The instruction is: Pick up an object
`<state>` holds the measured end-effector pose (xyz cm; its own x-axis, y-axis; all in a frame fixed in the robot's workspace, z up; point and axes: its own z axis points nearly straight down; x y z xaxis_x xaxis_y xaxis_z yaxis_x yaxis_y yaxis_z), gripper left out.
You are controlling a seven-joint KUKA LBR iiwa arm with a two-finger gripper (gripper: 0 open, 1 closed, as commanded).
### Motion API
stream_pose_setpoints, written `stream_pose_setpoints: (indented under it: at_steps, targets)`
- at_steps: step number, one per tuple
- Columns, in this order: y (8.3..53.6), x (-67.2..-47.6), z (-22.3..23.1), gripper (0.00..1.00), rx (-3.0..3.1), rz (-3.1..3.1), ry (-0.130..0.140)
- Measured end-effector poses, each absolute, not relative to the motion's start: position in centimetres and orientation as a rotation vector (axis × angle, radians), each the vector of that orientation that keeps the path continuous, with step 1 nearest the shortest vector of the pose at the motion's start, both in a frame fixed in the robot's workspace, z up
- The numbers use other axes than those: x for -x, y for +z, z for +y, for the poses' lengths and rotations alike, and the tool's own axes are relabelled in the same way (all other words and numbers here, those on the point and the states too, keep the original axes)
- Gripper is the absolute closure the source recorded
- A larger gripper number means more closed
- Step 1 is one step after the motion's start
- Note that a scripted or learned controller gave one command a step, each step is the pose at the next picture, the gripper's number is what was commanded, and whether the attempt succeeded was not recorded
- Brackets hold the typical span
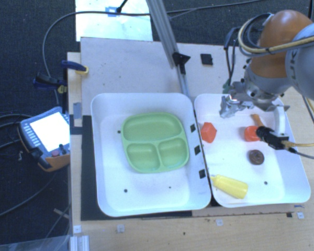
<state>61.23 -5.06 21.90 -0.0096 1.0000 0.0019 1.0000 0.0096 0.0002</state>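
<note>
Arm enters from 3 o'clock; gripper (231,107) hangs over the far-left part of the right bin (298,195), near its 11 o'clock corner. The metal tip is too small and blurred to say how the gripper is set. Nothing visible in its hold.

Right bin contents:
- orange-red block (208,132), 9 o'clock side, just beside the wall shared with the left bin; nearest piece to the gripper, at about its 7 o'clock.
- second orange piece (250,134), near bin centre, partly behind black hardware on the arm.
- brown disc (256,157), lying flat, toward 4 o'clock of centre.
- yellow bottle-like piece (230,186), lying on its side at 6 o'clock, close to the front wall.

Left bin (107,195) holds a green divided plate (156,141), flat.

Handling, judged: all look like light, rigid plastic toys, smooth, somewhat slippery, not fragile. The orange-red block looks the best candidate: compact and faceted, so take it across two opposite faces, from above. The wall beside it may crowd one side. The disc sits too low for an easy pinch. The yellow piece would want a hold across its narrow middle, and may roll.
</note>
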Motion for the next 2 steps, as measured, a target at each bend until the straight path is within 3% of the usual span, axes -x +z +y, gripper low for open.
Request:
stream_pose_setpoints:
  at_steps: [2]
  targets:
    - [21.0, -58.1, 6.5, 1.00, 2.209, -2.231, 0.000]
